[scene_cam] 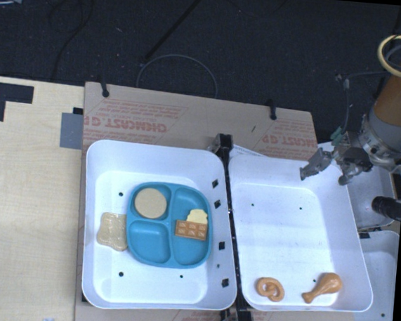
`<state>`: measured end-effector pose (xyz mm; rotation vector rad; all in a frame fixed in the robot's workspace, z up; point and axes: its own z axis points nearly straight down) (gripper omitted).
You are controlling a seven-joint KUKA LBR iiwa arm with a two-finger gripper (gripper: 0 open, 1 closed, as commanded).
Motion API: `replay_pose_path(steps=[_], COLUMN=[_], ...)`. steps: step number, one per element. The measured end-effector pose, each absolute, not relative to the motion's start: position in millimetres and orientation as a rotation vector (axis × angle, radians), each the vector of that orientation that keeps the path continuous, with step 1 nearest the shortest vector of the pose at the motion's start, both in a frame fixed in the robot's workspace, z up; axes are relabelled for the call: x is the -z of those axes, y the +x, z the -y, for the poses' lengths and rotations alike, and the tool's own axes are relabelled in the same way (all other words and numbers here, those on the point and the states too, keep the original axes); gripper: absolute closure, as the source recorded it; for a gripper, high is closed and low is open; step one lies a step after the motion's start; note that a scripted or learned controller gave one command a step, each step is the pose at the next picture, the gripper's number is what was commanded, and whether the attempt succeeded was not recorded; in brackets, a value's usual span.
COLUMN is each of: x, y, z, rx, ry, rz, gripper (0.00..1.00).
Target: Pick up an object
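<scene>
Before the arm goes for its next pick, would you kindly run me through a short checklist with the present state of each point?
1. Gripper free of any load: ok, its spread fingers have nothing between them.
2. Gripper over a target: not ok, it hangs at the far right corner of the right bin, away from the items.
3. Pretzel reachable: ok, it lies apart from the drumstick near the bin's front wall.
4. Drumstick graspable: cannot tell, it lies close to the front right corner.
5. Left bin items: ok, blue tray holds the round cracker, waffle and cheese piece; toast lies beside it.
</scene>
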<state>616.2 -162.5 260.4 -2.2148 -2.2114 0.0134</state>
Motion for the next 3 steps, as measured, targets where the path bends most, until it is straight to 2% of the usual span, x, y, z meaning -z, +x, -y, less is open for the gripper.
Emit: replay_pose_path(steps=[1,2,3], x=[-268.4,-205.2,-153.0], y=[618.3,617.2,606.4], z=[162.5,157.5,158.6], rx=[-0.001,-0.006,-0.006], ry=[-2.221,-2.217,-2.217], rz=[2.221,2.219,2.217], gripper=[0.00,0.00,0.00])
